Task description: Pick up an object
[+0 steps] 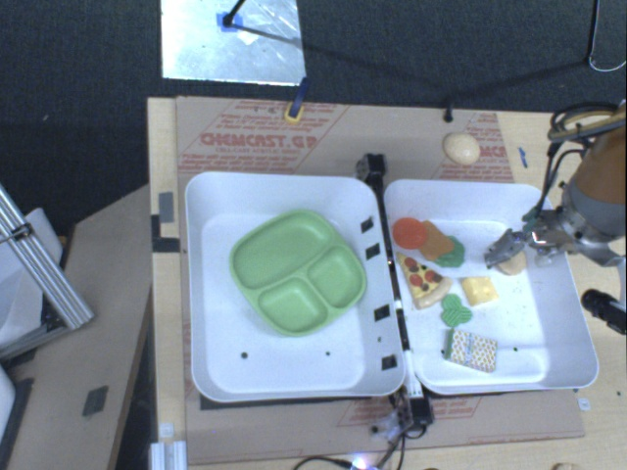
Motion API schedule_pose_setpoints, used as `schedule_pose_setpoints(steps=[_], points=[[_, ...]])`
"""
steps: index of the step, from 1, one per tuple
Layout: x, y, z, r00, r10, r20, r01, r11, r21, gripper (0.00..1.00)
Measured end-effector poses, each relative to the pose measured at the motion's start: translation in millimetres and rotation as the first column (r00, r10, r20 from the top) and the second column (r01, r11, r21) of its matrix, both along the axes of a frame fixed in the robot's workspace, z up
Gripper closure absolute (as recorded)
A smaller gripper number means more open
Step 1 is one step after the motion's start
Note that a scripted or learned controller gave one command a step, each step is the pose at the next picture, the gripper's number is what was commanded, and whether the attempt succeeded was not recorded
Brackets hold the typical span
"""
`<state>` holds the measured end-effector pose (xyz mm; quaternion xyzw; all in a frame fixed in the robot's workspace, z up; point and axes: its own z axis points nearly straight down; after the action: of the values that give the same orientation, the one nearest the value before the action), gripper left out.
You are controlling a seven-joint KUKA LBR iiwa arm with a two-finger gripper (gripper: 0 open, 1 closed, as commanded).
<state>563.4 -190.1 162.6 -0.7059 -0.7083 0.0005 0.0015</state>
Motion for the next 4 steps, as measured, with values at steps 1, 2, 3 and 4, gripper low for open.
schedule_pose_setpoints(steps=[1,2,3,4], points=[[-5.2,-7.5,-57.3,1.0,-0.003,0.0,0.003,1.0,-0.001,0.0],[-0.9,-9.7,-73.1,1.0,-0.004,0.016,0.004,1.0,-0.007,0.0],[0.2,-10.2,-61.5,1.0,-0.003,0.02,0.004,1.0,-0.009,1.0],[5.8,-10.9,3.0,1.0,0.001,0.011,-0.001,1.0,-0.004,1.0]])
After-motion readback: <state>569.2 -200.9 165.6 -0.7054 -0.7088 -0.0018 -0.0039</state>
